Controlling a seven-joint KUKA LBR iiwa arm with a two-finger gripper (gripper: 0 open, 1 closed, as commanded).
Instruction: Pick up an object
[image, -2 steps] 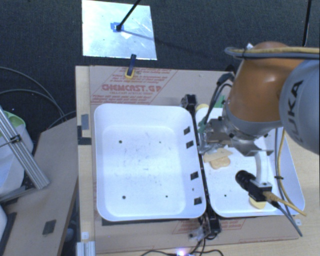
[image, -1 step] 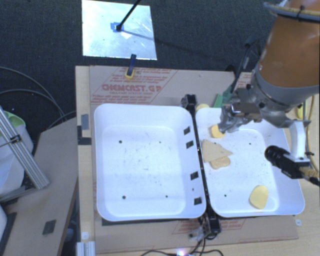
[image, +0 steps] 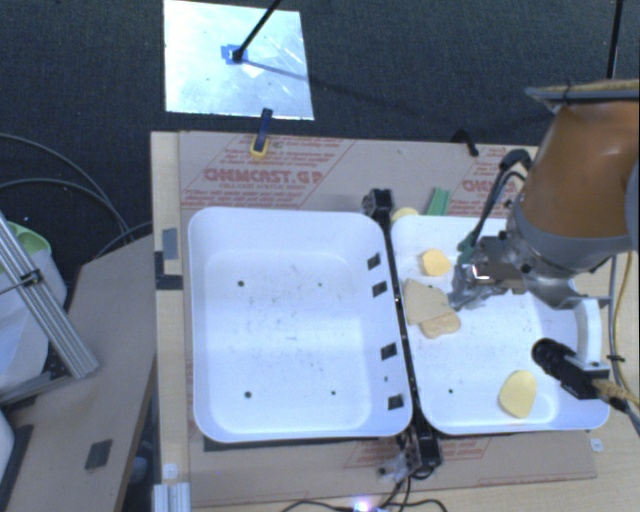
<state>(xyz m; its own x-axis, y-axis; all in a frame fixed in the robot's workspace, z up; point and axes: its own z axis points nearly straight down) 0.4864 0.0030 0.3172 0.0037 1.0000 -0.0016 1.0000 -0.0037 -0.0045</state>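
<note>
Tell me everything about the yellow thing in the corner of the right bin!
The yellow piece is a small, rounded lump, pale yellow and smooth, maybe foam or plastic. It lies flat on the floor of the right bin, near the front right corner. Nothing touches it; a black part of the arm's gear sits just above and to its right. The gripper is off by the tan pieces, away from it.

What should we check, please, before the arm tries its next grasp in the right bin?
1. Gripper over the right bin: ok.
2. Tan pieces close beneath it: ok.
3. Something held already: cannot tell.
4. Finger opening: cannot tell.
5. Yellow piece and round yellow piece lie apart from the target: ok.
6. Target away from the centre divider: not ok, it lies close.
</note>
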